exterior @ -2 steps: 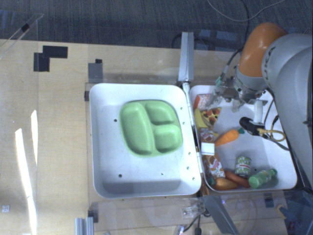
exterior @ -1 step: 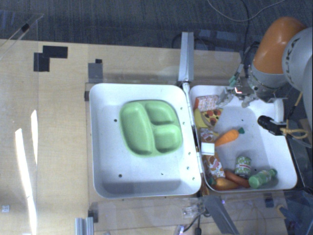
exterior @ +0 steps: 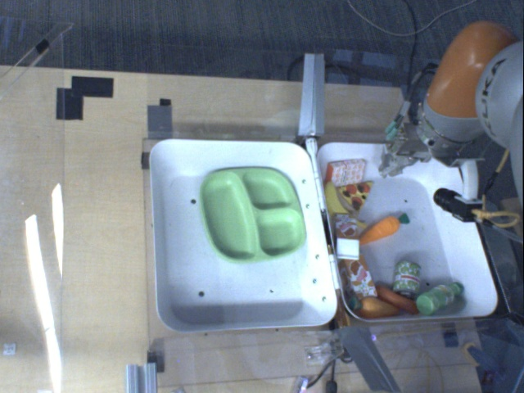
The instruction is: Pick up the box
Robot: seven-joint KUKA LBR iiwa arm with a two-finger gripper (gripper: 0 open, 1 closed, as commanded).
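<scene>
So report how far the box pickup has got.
Done: the gripper is over the top edge of the right bin, with nothing visibly between its fingers. In hand: nothing lifted; the box lies in that bin's top-left corner. Left: reaching it, closing and lifting.

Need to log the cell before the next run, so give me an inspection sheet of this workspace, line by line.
Surface: wooden bench bearing two white bins; left bin holds a green divided tray.
Job's things: small red and white box in the right bin's far left corner, lying free.
Clutter: in the right bin, a carrot, a small can, a green bottle, a second carrot and flat packets along the left wall.
Grippers: gripper above the right bin's far edge, right of the box; finger state unclear.
Cables: black loop on the dark floor behind the bench.
Surroundings: black tape marks on the bench.
</scene>
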